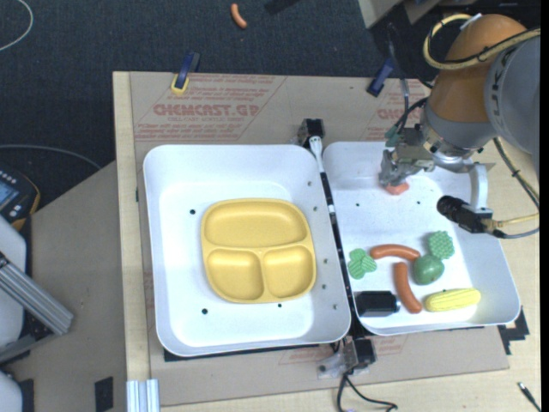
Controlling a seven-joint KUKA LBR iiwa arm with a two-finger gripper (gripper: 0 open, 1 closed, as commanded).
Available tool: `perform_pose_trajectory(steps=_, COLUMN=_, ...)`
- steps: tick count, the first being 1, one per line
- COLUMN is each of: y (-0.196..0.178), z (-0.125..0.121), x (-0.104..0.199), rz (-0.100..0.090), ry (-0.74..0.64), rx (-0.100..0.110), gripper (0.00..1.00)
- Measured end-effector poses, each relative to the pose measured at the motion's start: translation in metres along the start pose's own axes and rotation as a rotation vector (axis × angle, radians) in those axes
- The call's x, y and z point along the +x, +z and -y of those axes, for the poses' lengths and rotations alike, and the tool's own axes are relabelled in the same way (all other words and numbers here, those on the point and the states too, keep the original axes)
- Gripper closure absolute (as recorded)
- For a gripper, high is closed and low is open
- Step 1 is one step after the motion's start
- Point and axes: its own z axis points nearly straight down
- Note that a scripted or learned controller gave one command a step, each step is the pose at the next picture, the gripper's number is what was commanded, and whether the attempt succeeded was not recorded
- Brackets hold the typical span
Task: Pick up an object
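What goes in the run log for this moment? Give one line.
phase: reaching | hand: low in right bin, over small red item | grasp: unconfirmed | yellow tray: left bin | sausages, corn, greens: right bin front

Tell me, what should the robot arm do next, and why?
Probably close on the small red thing and lift a little. The gripper sits low in the right bin, right on top of it, so it looks lined up for a grab. The sausages, corn and green toys lie farther off, so this is the nearest target. Whether it has a hold yet is unclear.
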Motion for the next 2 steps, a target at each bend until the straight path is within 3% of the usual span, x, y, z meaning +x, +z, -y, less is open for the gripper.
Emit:
perform_pose_trajectory(steps=1, y=-0.0643, z=0.0020, x=-0.0002, rz=0.000, ry=-0.001, rx=0.000, gripper=1.00)
perform_pose_trajectory(steps=2, y=-0.0655, z=0.0013, x=-0.0002, rz=-0.001, ry=-0.001, rx=0.005, gripper=1.00)
